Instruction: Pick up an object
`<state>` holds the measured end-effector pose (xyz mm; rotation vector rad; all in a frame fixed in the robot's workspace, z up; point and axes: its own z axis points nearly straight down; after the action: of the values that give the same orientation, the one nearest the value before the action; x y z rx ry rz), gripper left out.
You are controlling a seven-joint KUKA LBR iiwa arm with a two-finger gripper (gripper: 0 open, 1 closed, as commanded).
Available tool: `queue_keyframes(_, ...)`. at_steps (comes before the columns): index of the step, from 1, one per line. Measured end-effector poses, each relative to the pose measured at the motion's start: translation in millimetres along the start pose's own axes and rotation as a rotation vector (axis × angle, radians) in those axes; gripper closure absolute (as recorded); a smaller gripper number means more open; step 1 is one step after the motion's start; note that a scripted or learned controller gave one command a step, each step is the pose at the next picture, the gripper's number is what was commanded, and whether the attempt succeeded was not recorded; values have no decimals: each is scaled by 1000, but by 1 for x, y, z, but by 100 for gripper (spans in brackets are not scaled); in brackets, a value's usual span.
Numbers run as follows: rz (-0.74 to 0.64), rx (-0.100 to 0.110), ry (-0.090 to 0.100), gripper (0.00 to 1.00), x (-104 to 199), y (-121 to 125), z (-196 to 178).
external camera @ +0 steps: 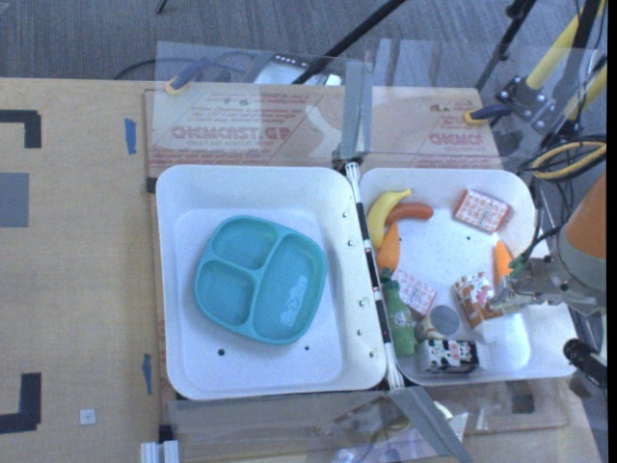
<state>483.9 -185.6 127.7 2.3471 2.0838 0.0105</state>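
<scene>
Reaching in from the right, the grey arm with its orange band sets the claw [503, 295] low over the right bin [439, 183], at that bin's right side, just beside a small red-and-white carton [472, 297]; whether the claw is apart, together or clamped on anything cannot be told from this slant, and nothing shows as lifted. Judged from the posture, the carton or the white cup [508, 340] just below it is the likely target, since both lie nearest the claw. Two white bins sit side by side on the bench [77, 258]. Left bin [183, 196]: one teal divided plate [260, 278], three compartments, lying flat near the middle, well apart from the arm. Right bin holds the clutter, probably heaped there as pick stock: one yellow banana [383, 210] touching one red sausage-like piece [415, 212], one orange piece [388, 249] against the dividing wall, one green bottle [397, 307] lying along that wall, two red patterned packets [481, 210] [415, 289], one grey disc [443, 318], one black-and-white box [449, 355] at the near edge, one orange carrot-like piece [502, 257] by the claw
</scene>
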Motion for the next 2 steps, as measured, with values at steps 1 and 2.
queue_keyframes(1, 4, -11, -7, 100, 49, 153, 10)
queue_keyframes(2, 7, -8, -8, 0, 48, 152, 11)
